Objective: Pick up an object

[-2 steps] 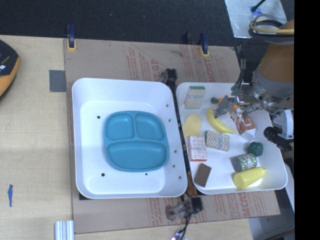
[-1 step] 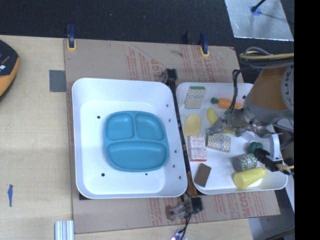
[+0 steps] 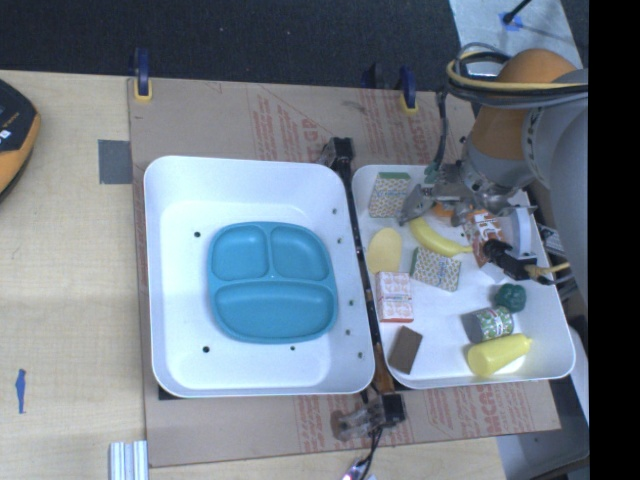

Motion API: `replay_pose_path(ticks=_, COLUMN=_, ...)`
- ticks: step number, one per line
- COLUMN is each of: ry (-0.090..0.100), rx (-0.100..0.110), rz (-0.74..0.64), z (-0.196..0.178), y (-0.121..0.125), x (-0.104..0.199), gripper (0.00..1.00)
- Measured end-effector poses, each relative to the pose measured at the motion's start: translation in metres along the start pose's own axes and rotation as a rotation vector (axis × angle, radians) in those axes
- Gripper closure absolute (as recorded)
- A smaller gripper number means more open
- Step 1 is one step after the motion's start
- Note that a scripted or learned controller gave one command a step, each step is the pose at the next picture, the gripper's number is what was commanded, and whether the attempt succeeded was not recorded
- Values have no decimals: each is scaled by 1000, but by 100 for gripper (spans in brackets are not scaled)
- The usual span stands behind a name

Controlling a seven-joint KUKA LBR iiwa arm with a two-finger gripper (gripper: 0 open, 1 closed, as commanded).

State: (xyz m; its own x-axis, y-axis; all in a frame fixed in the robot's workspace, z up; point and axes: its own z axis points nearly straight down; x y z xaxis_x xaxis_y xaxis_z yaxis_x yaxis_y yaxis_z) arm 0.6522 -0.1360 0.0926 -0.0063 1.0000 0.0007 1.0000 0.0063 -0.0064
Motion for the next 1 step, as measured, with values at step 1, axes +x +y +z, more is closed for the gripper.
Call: replay_pose_path(ticks=1, ry=-1, rx=0, rz=0, z=-10, y=-2, x=-2, gripper=100)
